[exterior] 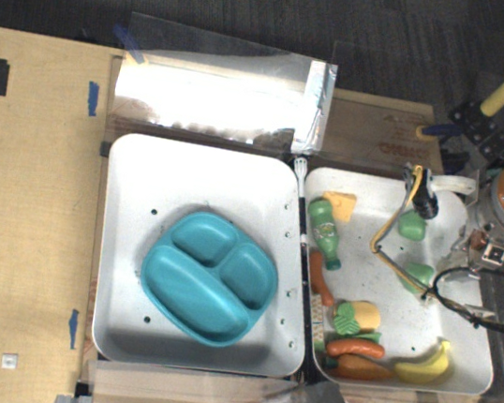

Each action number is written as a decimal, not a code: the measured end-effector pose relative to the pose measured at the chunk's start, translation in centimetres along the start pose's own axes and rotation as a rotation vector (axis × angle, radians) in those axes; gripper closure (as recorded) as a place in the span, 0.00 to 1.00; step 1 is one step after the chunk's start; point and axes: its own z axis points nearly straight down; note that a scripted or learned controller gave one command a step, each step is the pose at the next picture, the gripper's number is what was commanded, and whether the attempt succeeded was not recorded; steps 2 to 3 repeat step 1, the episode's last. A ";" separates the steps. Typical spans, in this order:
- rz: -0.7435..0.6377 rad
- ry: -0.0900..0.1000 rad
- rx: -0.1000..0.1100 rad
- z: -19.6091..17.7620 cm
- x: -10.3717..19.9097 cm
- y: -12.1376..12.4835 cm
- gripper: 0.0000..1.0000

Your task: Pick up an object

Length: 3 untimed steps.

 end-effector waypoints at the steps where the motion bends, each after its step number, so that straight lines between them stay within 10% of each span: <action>1: -0.002 -0.003 -0.001 0.1 -1.5 0.3 1.00; 3: -0.002 -0.003 -0.001 0.1 -1.5 0.3 1.00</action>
